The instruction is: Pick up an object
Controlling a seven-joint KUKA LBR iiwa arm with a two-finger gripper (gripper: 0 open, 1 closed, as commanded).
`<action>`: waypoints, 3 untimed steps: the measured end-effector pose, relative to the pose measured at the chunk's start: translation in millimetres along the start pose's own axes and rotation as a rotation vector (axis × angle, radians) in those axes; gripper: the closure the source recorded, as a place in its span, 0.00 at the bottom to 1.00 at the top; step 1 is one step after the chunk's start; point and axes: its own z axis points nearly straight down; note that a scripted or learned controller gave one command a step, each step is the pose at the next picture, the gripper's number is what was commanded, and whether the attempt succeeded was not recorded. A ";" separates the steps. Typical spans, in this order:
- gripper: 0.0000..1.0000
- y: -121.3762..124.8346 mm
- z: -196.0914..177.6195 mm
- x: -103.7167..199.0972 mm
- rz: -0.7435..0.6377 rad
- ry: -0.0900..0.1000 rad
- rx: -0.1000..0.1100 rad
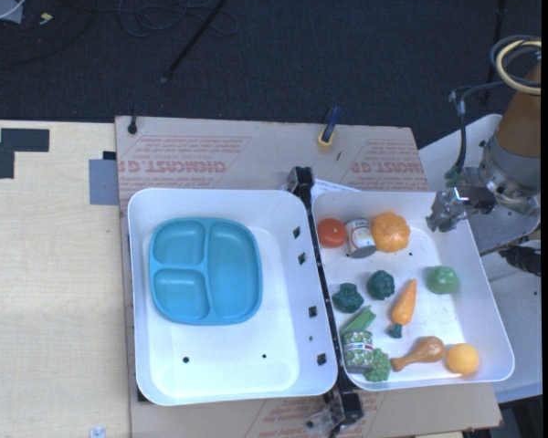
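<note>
Turquoise plate [205, 271] in white bin [164, 372]; orange carrot [404, 301], green pepper [443, 279].

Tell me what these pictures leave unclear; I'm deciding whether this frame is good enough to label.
- Gripper, camera view: small and dark over the right white bin's upper rim; its state is unreadable.
- Grey arm with orange band: cut off by the right edge.
- Small labelled can: label too small to read.
- Green leafy toy: blurred, kind unclear.

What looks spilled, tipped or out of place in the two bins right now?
Nothing stands out. The toy foods sit loose inside the right bin, none over its rim. The blue divided plate lies flat in the left bin. The claw hovers at the right bin's upper right edge.
</note>
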 end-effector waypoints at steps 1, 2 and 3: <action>1.00 -7.6 -0.7 61.2 -0.004 0.003 0.004; 1.00 -17.6 10.3 113.2 -0.003 0.003 0.006; 1.00 -33.0 9.4 174.8 -0.005 0.003 0.006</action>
